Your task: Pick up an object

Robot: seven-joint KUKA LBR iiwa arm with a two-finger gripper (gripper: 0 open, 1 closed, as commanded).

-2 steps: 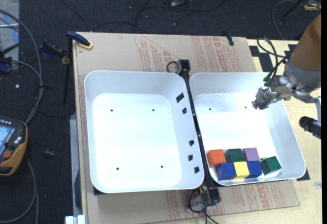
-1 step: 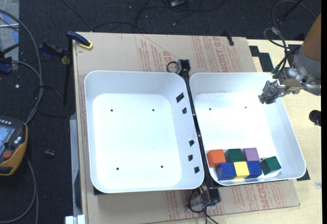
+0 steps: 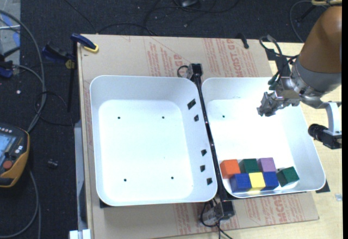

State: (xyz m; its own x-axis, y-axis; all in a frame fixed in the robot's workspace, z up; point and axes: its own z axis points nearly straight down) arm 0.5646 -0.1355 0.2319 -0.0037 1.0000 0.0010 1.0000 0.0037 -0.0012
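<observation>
Six blocks [image 3: 258,173] cluster at the right bin's [image 3: 304,134] lower edge. Gripper [image 3: 267,106] hovers upper right, its state indiscernible. Approach step; next, travel toward lower frame and descend onto one block.

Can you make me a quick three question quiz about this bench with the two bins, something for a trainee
1. Multiple choice: where do the coloured blocks sit? A) spread across the left bin, B) clustered at the near edge of the right bin, C) on the cardboard outside the bins.
2. True or false: the gripper is directly above the blocks.
3. Fill in: the block at the cluster's left end, beside the divider, is ____.

Key:
1. B, inside the right bin.
2. False; it is over the far part of the right bin, apart from the blocks.
3. Orange, the orange block.
</observation>
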